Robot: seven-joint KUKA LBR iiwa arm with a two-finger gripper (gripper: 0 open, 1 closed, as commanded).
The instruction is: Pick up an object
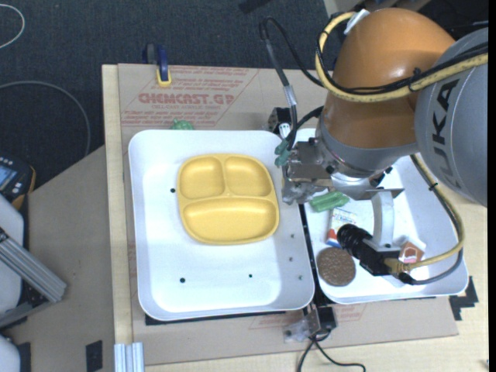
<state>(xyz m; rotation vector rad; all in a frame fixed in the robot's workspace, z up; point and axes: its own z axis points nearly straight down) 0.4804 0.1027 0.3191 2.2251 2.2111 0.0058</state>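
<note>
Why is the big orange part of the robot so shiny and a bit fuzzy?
In the camera view, the orange band sits close to the lens, so it looks soft, and lamp light makes a pale glare on its top. The yellow divided plate is sharper, with gentle shine. The left bin is bright white, almost washed out.

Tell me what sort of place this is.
Most likely a robotics lab bench set up for grasping trials. A grey and orange robot arm reaches over two white bins on a bare board, loose cables trail across dark carpet, and a yellow divided plate serves as a test object.
</note>
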